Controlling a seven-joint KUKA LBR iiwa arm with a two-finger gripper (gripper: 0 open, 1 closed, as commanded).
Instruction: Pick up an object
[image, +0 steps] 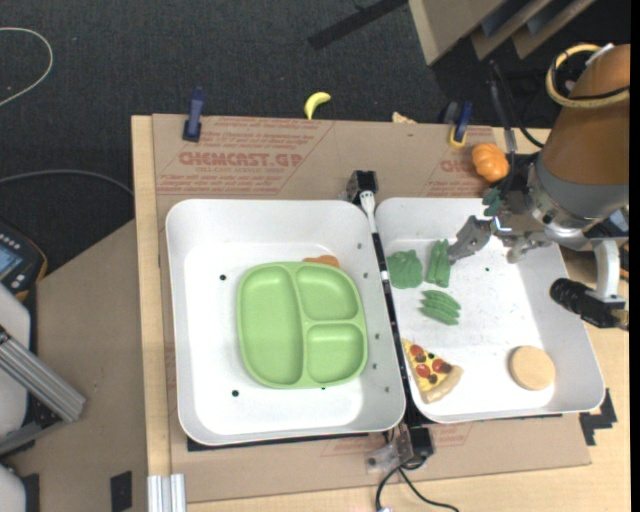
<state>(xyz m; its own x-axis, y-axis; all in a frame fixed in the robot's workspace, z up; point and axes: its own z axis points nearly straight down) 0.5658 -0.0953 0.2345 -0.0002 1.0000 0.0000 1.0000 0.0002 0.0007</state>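
Observation:
The right bin (560, 400) holds a green leafy piece (405, 269), a narrow green piece (438, 262), a ridged green pod (440, 305), a pizza slice (432, 370) and a round tan cookie (531, 367). My gripper (493, 243) hangs over the bin's back part, just right of the narrow green piece. It is open, with nothing between its fingers. The left finger (466, 240) ends close to the narrow green piece.
The left bin (200, 300) carries a green divided plate (300, 323) with a small orange thing (320, 261) at its far rim. An orange fruit (489, 162) lies on the bench behind the right bin. A black part (585, 302) overhangs the right rim.

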